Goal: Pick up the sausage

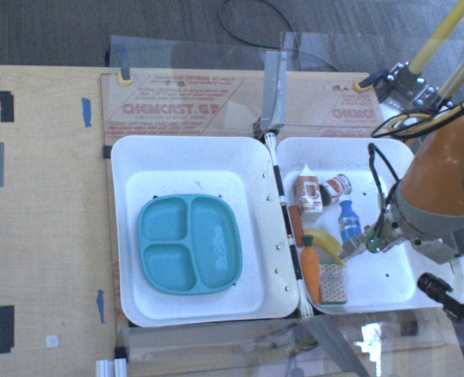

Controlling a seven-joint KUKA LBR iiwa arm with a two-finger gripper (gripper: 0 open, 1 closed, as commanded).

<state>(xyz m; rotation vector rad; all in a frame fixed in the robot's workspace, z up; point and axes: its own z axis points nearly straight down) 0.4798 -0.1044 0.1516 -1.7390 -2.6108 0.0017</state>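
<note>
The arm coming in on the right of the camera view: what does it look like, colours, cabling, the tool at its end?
The arm is bulky and rounded: a broad orange band sits above a grey wrist section. Black cables loop along its left side towards the tool. The gripper is a small grey metal piece, too blurred for finer detail. It works over the right bin.

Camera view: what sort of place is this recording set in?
Probably a robotics lab bench: two white bins side by side on a wooden bench, toy food such as a carrot, and cables on carpet behind.
</note>
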